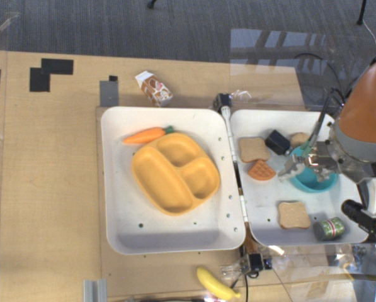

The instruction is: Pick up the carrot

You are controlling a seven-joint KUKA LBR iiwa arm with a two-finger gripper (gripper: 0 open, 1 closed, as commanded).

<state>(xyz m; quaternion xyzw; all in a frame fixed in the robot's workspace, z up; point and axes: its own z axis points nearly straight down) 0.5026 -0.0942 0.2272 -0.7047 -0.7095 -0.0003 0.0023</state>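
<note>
The orange carrot (144, 135) with a green stub lies in the left bin (118, 231), at its upper left. It rests against the far rim of a yellow divided plate (174, 172). My gripper (302, 163) hangs over the right bin (263, 222), above the left edge of a teal dish (315, 180). It is far to the right of the carrot and I see nothing of the carrot near it. The arm's orange band (368, 102) is at the right edge.
The right bin holds two toast slices (254, 148) (293, 214), a round waffle (261, 170), a black block (278, 141) and a small can (329, 228). A wrapped snack (153, 87) lies on the bench behind the left bin, a banana (214, 284) in front.
</note>
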